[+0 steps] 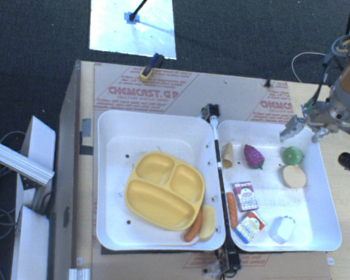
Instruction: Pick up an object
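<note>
My gripper (304,131) hangs at the far edge of the right bin (325,205), open, with nothing between its fingers. Just below it lie a green round fruit (292,155) and a pale potato-like piece (294,176). Further left in the same bin are a purple berry cluster (254,156) and a beige cone (227,155). Toward the near side sit a pink-and-white box (245,196), an orange carrot (232,208), a colourful packet (250,227) and a white object (282,229).
The left bin (117,162) holds a yellow divided plate (165,189), with a sausage (194,227) and a yellow piece (208,221) at its near right corner. A black-tipped rod (214,133) lies along the divide between the bins. Cables loop behind the arm (349,88).
</note>
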